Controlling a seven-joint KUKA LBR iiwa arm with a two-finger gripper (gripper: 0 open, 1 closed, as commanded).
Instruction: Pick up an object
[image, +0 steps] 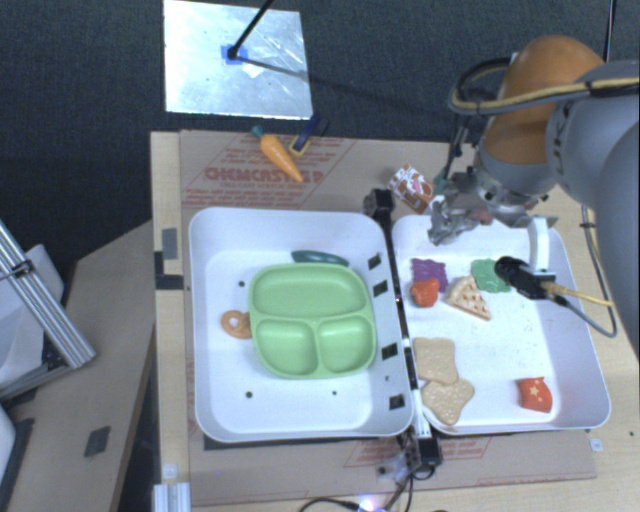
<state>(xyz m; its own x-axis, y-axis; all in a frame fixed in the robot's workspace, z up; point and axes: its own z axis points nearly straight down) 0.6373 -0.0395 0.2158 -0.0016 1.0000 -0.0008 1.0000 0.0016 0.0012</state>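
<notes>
The claw (447, 228) hangs over the far edge of the right bin (570, 330), near its back left corner; whether it's apart or together, I cannot tell from this slant. Nothing sits in its grip. Candidates lie just below it: a purple piece (430, 270), a red-orange piece (425, 293), a pizza-slice toy (467, 298) and a green piece (488, 274), clustered close. Two bread-like slices (438, 375) overlap at the near left corner, and a red piece (535, 394) lies well apart. The left bin (215, 300) carries a green divided tray (310, 320) and a small orange ring (236, 324). A toy carrot (280, 157) rests on the worktop (110, 290) beyond. My read: a descent toward the purple piece looks likeliest.
</notes>
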